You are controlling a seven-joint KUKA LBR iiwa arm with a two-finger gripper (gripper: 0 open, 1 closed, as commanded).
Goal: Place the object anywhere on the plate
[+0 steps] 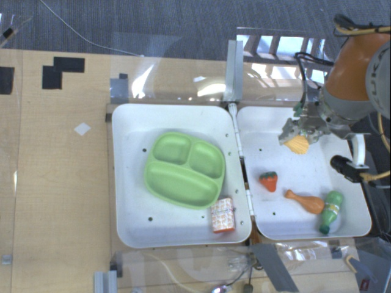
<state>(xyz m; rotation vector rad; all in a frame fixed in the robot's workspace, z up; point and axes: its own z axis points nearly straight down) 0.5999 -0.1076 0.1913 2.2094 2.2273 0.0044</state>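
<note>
A green three-compartment plate [183, 170] lies in the left white bin [131, 224]. In the right bin [351, 227], my gripper [299, 133] hangs over the far part of the bin, directly above a small yellow ridged object [299, 144] that peeks out just below it. The gripper body hides the top of that yellow object, and I cannot tell whether it is gripped or resting on the bin floor. The arm with its orange band [357, 63] reaches in from the upper right.
The right bin also holds a small red strawberry-like piece [269, 180], an orange drumstick-shaped toy [306, 202] and a green bottle [330, 212]. A red-and-white patterned box [222, 216] lies in the left bin beside the plate's near right corner. A raised divider [242, 163] separates the bins.
</note>
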